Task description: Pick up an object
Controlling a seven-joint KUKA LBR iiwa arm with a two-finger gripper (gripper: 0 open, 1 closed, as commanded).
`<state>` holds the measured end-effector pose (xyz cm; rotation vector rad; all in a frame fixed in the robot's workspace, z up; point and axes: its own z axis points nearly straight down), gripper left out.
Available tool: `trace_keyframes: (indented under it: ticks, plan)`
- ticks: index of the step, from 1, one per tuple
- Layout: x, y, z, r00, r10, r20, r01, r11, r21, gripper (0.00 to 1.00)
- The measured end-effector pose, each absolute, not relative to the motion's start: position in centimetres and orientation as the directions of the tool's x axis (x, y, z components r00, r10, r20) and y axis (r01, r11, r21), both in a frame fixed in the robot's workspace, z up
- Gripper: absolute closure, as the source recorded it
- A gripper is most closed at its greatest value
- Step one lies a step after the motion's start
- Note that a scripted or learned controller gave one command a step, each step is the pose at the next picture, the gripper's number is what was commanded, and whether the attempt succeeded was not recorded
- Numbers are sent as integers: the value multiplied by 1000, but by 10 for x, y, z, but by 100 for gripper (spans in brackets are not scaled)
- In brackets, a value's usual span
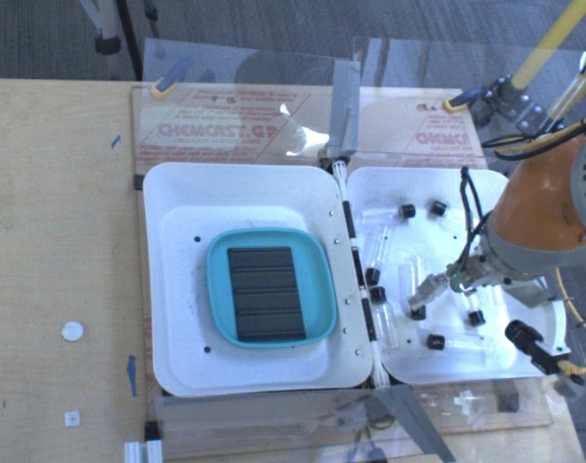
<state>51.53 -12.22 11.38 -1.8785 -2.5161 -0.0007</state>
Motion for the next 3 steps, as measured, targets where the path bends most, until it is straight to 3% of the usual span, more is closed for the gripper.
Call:
trace_keyframes:
  ticks: [1,2,3]
  plan:
    - [542,-111,88,-340,940,-3,940,340,5,0]
    - [517,-102,89,-395,918,-8,918,396,10,0]
    - [518,-103,99,-392,920,-10,920,392,14,100]
